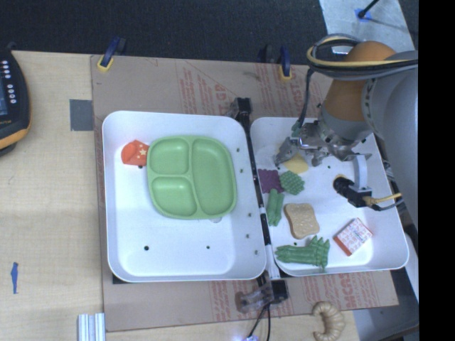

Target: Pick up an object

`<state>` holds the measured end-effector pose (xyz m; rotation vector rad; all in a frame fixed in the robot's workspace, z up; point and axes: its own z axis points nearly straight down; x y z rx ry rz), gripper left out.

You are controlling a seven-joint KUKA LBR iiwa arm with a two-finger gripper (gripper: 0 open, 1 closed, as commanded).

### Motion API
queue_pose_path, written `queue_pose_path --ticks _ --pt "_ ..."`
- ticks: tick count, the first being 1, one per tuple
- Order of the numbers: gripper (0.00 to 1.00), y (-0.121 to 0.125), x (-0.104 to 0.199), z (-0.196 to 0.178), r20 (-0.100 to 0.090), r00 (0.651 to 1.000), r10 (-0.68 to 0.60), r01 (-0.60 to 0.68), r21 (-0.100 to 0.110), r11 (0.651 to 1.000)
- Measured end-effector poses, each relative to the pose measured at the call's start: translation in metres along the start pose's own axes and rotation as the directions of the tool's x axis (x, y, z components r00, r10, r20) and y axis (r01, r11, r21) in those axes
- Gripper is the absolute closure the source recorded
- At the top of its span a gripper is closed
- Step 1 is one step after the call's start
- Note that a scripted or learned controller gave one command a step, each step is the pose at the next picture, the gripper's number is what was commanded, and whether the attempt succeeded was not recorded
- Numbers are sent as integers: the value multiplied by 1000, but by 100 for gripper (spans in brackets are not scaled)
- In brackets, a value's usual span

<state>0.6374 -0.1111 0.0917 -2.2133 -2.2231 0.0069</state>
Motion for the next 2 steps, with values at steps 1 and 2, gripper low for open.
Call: queue_pose_path --ticks 1,2 --pt "0 20 -25 -5 1 1000 2 -2 -7 1000" --pt "0 -27 8 1 -1 1000 1 -1 2 1000"
